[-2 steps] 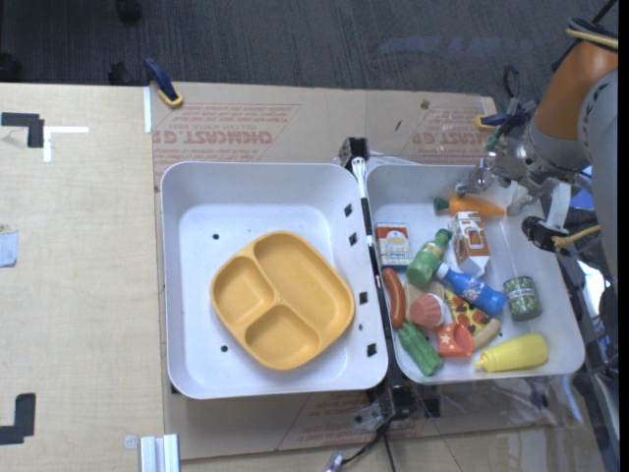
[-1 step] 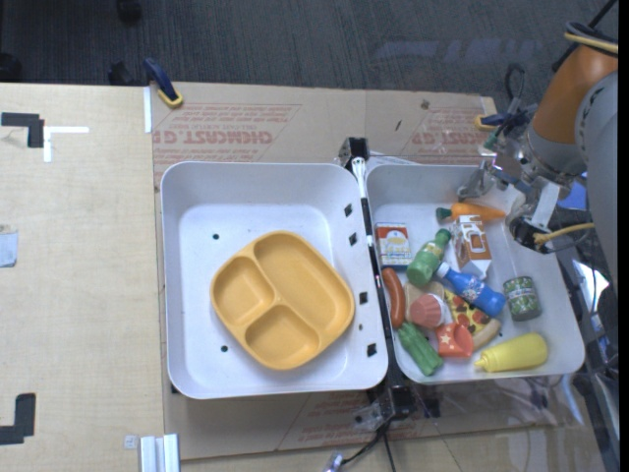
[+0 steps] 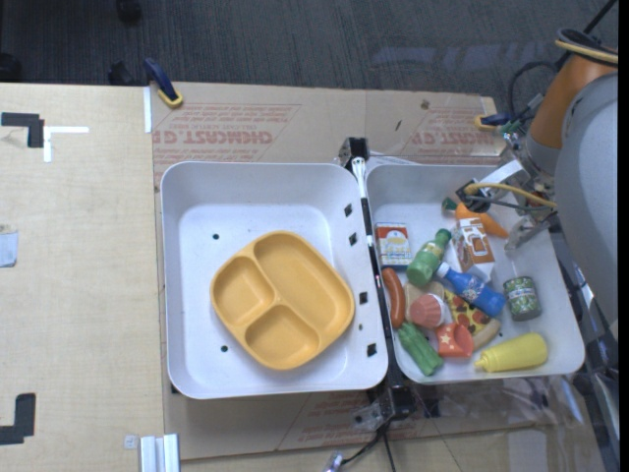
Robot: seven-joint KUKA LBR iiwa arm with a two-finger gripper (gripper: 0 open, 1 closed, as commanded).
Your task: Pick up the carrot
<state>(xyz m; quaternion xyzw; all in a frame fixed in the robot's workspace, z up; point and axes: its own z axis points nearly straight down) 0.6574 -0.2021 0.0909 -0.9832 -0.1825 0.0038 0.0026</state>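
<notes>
The carrot (image 3: 494, 226) is a small orange piece with a green top, lying near the back of the right bin (image 3: 562, 362) just behind an orange-and-white carton (image 3: 475, 245). My gripper (image 3: 507, 201) hangs low directly over the carrot, at the bin's back right, and covers part of it. The grey arm with its orange band (image 3: 572, 87) comes in from the right edge. Whether anything is held is hidden from this angle.
The right bin also holds a green bottle (image 3: 428, 256), blue bottle (image 3: 473, 288), hot dog (image 3: 396, 296), small can (image 3: 521, 298), yellow squeeze bottle (image 3: 511, 352), pizza slice (image 3: 472, 315) and cucumber (image 3: 420, 350). A yellow divided plate (image 3: 283, 300) lies in the left bin (image 3: 187, 224).
</notes>
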